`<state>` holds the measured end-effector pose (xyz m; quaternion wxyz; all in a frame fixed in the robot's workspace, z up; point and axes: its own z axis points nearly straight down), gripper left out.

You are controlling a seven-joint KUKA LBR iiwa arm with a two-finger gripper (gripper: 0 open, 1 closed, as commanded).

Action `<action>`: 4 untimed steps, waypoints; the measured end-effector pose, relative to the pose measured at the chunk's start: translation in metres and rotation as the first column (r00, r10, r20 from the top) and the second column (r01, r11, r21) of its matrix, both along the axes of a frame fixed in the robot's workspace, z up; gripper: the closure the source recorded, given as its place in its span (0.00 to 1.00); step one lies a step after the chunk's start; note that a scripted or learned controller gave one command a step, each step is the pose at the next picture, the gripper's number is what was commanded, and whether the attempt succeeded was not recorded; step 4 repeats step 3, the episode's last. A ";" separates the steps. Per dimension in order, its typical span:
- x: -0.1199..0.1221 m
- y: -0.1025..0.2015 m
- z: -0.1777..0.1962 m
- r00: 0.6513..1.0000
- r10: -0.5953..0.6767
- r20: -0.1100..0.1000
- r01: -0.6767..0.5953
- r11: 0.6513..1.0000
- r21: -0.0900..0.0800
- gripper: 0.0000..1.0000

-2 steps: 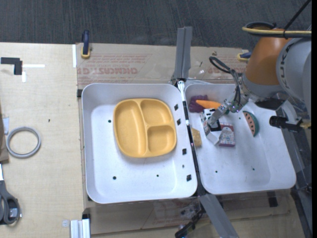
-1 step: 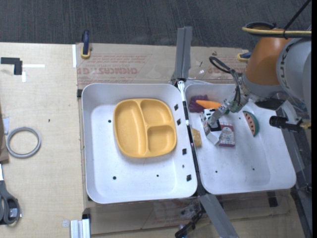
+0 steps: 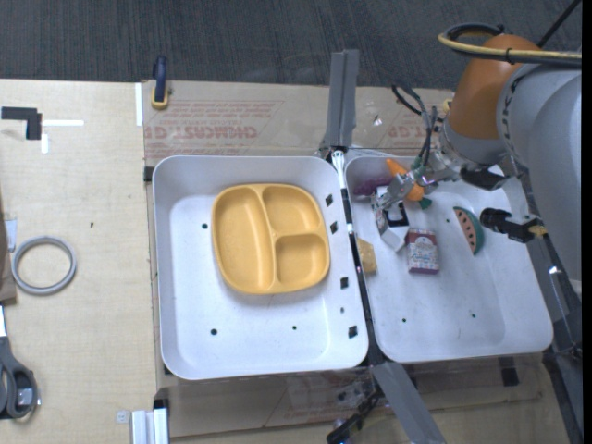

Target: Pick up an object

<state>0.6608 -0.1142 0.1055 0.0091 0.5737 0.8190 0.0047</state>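
- Camera view, overall: two shallow white bins sit side by side on the bench; the left bin (image 3: 176,276) holds a yellow divided plate (image 3: 271,238) with three compartments, lying flat near the bin's centre.
- Right bin (image 3: 462,326): several small things lie in its upper half, well apart from the plate.
- Arm (image 3: 532,109): grey with an orange band, reaching in from the right over the upper part of the right bin.
- Gripper (image 3: 396,206): low over the upper left corner of the right bin; whether it is released or clenched cannot be told, and nothing can be seen grasped.
- Objects for picking: a small red-and-white carton (image 3: 423,251) lies flat just below and right of the gripper; a watermelon slice toy (image 3: 472,229), red with a green rind, lies right of the carton; a tan lump (image 3: 367,258) rests against the bin's left wall.
- Near the gripper: an orange item (image 3: 404,171) and a purple item (image 3: 367,185) sit in the bin's upper left corner, partly covered by the wrist and hard to identify.
- Surroundings: a grey tape ring (image 3: 42,265) lies on the bench at far left; scissors (image 3: 14,387) are cut off by the lower left edge.
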 end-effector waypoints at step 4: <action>-0.002 0.035 0.082 0.861 -0.509 -0.025 0.509 0.861 -0.003 1.00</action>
